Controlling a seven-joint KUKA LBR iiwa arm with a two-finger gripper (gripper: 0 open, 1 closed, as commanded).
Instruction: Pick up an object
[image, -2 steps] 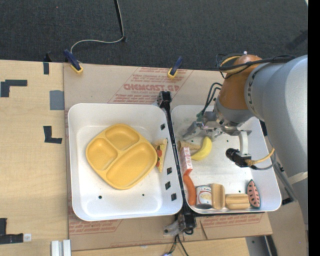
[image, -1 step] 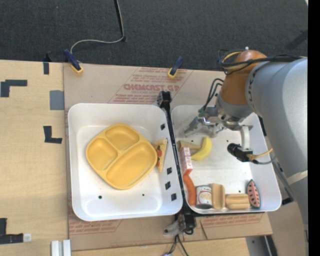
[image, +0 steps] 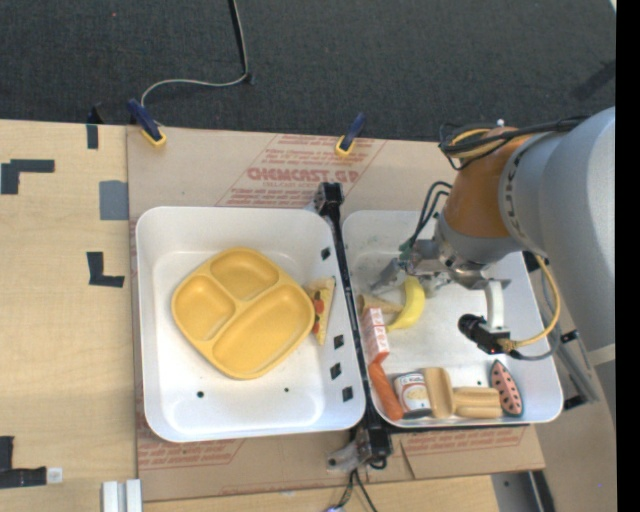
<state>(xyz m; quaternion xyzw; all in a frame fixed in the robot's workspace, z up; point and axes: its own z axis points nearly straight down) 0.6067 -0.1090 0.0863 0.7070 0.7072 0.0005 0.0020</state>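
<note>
Pincer (image: 392, 277) hovering low in right bin (image: 540, 405), fingers spreading wide, gripping nothing. Banana (image: 408, 305) lying just beside fingertips, touching or not unclear. Yellow divided plate (image: 243, 312) sitting in left bin (image: 170, 400).

Dark carpet floor (image: 400, 50); wooden bench (image: 50, 300) under cardboard sheet (image: 280, 170).

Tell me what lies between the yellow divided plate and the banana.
In the camera view, between the yellow divided plate and the banana lie a small toy food piece, the black divider and a red-white carton.
</note>
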